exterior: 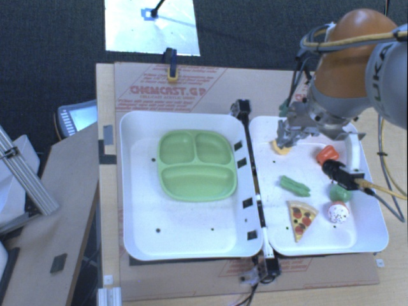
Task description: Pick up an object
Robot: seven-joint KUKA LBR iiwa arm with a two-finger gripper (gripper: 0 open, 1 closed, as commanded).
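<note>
The gripper (285,137) sits low over a yellow piece (281,148) at the right bin's (370,234) far left corner, hiding part of it; whether it grips anything, I cannot tell. The arm (347,56) bends in from the right. The cardboard (169,89) reads "CHEMCAST GP".

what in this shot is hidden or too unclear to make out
- Yellow item, camera view: partly covered by the gripper, so its shape and whether it is gripped cannot be told.
- Gripper jaws: too small and dark to judge.
- Green item near the egg: partly hidden by a black cable fitting.
- Arm: cut off by the right edge.
</note>
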